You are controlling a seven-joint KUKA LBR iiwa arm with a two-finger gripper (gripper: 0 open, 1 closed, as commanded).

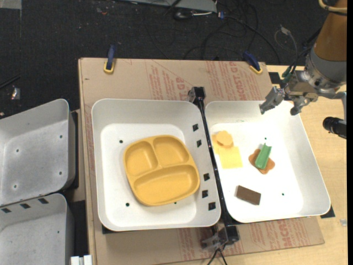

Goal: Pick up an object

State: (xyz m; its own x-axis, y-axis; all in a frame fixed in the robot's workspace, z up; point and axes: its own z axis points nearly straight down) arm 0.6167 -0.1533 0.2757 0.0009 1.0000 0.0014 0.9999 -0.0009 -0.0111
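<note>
The right bin (pixel 309 164) holds a yellow square slab (pixel 230 158) with an orange round piece (pixel 223 139) touching its top edge. Further right lies a green block (pixel 263 155) on an orange disc (pixel 261 164). A brown block (pixel 248 195) rests near the bin's front. My gripper (pixel 284 104) hangs above the bin's far right corner, open, with two spread fingers (pixel 269 101) and nothing between them. It is well clear of all the objects.
The left bin (pixel 105 148) carries a yellow divided plate (pixel 161 169). A black divider (pixel 207 148) runs between the bins. White trays (pixel 33 142) sit off the bench at the left. Cables lie on the dark floor behind.
</note>
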